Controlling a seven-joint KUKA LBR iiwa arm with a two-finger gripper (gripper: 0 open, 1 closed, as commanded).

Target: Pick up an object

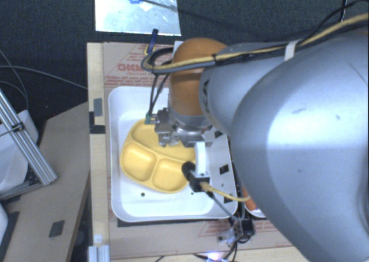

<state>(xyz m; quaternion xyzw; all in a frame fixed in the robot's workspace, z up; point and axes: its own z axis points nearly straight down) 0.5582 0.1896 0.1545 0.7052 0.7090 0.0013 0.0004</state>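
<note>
Even overhead lighting, glare on the foil sheet (137, 0), soft focus throughout, near grey arm (300, 139) blurred.

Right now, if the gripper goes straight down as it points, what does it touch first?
Most likely the yellow tray lying in the white bin; the gripper hangs over its upper edge. Depth is unclear from this view.
</note>
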